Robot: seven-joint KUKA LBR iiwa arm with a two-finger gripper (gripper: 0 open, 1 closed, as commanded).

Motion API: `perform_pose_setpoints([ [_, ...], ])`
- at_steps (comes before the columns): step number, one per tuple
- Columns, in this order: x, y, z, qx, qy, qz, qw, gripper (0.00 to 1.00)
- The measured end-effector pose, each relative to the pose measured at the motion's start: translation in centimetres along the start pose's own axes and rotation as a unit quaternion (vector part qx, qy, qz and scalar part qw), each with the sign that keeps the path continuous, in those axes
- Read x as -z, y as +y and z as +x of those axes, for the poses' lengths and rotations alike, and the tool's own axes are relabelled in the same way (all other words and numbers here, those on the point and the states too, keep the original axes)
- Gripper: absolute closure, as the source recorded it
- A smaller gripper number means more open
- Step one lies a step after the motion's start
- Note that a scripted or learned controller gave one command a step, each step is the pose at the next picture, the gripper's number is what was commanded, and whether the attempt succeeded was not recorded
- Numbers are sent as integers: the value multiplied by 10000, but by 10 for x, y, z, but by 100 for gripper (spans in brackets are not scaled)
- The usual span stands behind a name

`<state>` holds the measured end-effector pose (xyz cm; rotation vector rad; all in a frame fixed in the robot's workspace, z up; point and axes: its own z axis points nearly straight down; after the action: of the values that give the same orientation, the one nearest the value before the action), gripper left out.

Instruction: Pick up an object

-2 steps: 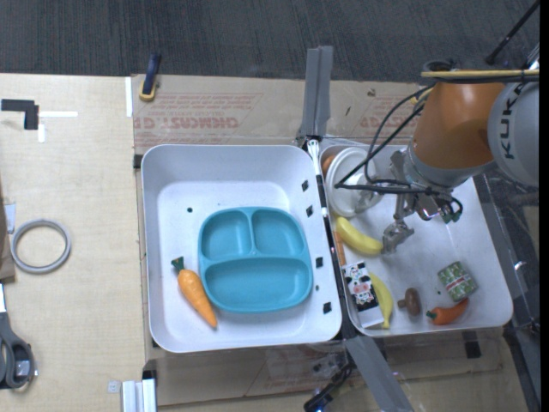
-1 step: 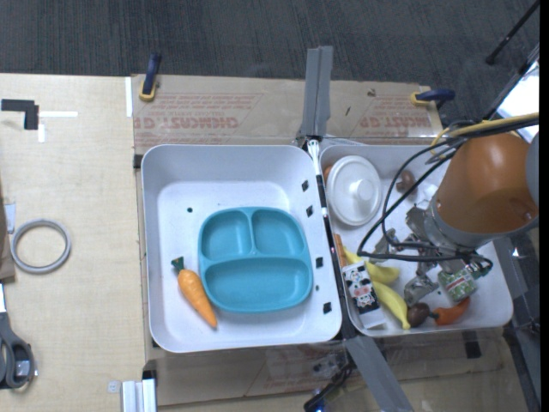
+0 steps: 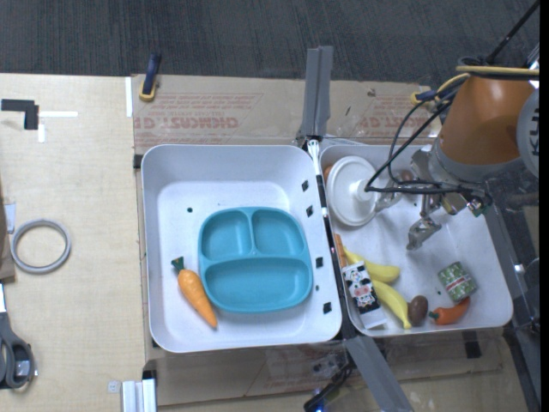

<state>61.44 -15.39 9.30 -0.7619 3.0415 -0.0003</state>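
My gripper [image 3: 423, 232] hangs over the middle of the right bin [image 3: 497, 256], above bare bin floor, and no object touches it. To its left a white bowl [image 3: 350, 191] lies tipped on its side. Nearer the front lie two yellow bananas [image 3: 388, 292], a cow-patterned carton [image 3: 360, 288], a brown nut-like piece [image 3: 418, 308], a green can [image 3: 456, 279] and a red-orange pepper [image 3: 451, 312]. The left bin [image 3: 163, 230] holds a blue divided plate [image 3: 255, 258] and a carrot [image 3: 196, 293].
A grey divider post [image 3: 317, 93] stands between the bins at the back. Cables [image 3: 412, 136] loop from the arm's orange band [image 3: 485, 118] over the right bin. A grey tape ring [image 3: 39, 245] and scissors [image 3: 15, 359] lie on the bench at the left.
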Motion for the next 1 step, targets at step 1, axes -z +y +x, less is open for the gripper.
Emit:
perform_pose_setpoints([
  [1,0,55,52,402,11,-11,9992,0],
])
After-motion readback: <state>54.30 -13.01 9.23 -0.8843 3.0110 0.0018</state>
